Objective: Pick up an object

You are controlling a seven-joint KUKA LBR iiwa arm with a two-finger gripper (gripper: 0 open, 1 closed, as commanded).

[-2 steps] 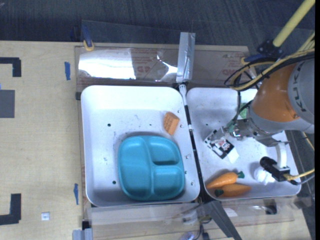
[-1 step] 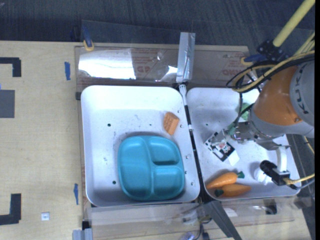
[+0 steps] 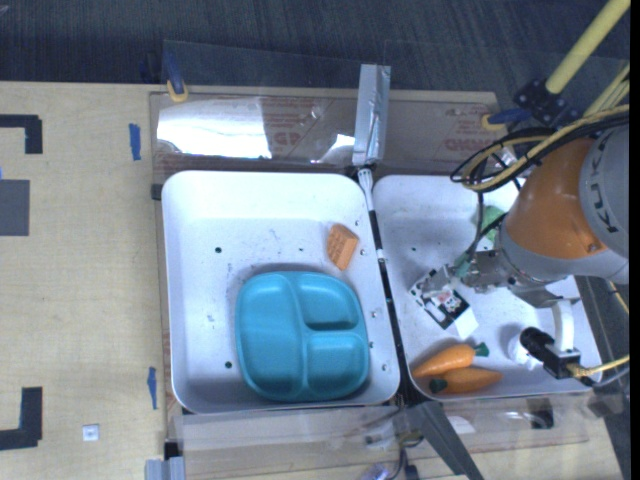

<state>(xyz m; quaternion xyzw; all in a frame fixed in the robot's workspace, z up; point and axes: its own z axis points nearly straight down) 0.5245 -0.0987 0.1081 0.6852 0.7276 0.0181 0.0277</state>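
Since nothing can be seen in the gripper's (image 3: 440, 297) hold, the task is judged to be at an early stage: no object is lifted, and the whole pick is left to do.

Item 1. Left bin (image 3: 190, 268). It holds a teal divided plate (image 3: 300, 340) at 6 o'clock, lying flat, and a small orange piece (image 3: 342, 245) at 2 o'clock, close to the wall shared with the other bin.

Item 2. Right bin (image 3: 420, 218). It holds a carrot (image 3: 447, 361) at 6 o'clock, lying on its side along the near wall. This is the likeliest object to pick, being the nearest one to the gripper.

Item 3. Arm (image 3: 555, 218). It enters from 3 o'clock, its orange band above the right bin's 2 o'clock corner and its wrist bent downward. The gripper is low over the bin floor, just toward 9 o'clock from the bin's middle. It is near the carrot but apart from it, the carrot lying toward 6 o'clock of it. Whether the gripper is open or closed cannot be told from this angle.
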